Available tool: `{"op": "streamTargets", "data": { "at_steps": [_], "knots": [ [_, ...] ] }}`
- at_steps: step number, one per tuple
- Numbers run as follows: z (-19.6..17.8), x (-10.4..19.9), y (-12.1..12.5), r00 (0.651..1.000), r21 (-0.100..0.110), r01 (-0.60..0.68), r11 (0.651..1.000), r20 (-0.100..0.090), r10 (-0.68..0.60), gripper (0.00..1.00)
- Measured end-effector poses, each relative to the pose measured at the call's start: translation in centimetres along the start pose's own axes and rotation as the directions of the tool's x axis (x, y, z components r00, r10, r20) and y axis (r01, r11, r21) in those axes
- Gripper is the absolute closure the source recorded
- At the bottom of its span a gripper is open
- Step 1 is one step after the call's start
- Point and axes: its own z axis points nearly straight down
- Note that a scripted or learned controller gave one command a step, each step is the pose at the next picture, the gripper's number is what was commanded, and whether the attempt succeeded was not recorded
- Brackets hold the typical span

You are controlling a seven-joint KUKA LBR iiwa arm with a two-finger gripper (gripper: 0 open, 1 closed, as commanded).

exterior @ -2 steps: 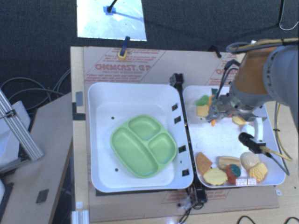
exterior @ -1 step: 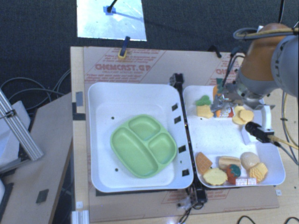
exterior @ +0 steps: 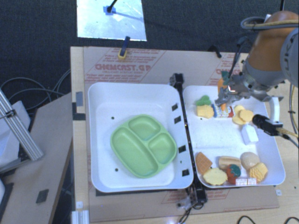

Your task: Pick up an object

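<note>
Two white bins sit side by side on my table [exterior: 140,62], and I'm looking down on them at a slant. Left bin [exterior: 100,97], mid-frame, carries a green divided plate [exterior: 142,144] lying flat, three compartments showing. Right bin [exterior: 275,164] has the play food: a green piece [exterior: 203,100] and a yellow block [exterior: 204,111] touching near its upper left corner, yellow round slices [exterior: 243,115] toward the upper right, a white block [exterior: 249,134] just below those. Along the lower edge I've got an orange wedge [exterior: 202,162], a yellow lemon-like piece [exterior: 215,176], a bread-like roll [exterior: 229,161], a red and teal item [exterior: 232,171], a tan egg shape [exterior: 249,159] and a waffle-patterned piece [exterior: 258,171], all bunched close. The arm [exterior: 275,41] comes in from the upper right of the frame, and the claw [exterior: 223,107] is down in the right bin's upper part, just right of the yellow block. There's something small and orange at its tip, but whether the claw is apart, together or clamped, I cannot tell; it's too cluttered there.
</note>
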Motion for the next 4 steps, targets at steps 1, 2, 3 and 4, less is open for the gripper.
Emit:
{"op": "streamTargets", "data": {
  "at_steps": [1, 2, 3, 4],
  "knots": [
    [1.1, 4.7, -3.1, 1.000, 0.007, 0.004, 1.000, -0.003, -0.004, 1.00],
    [0.6, 5.7, -3.4, 1.000, 0.005, 0.002, 1.000, -0.001, -0.002, 1.00],
    [0.1, 5.8, -5.4, 1.000, 0.006, -0.003, 1.000, -0.001, 0.003, 1.00],
    [-0.7, 6.1, -4.3, 1.000, 0.003, 0.001, 1.000, -0.001, -0.001, 1.00]
  ]
}}
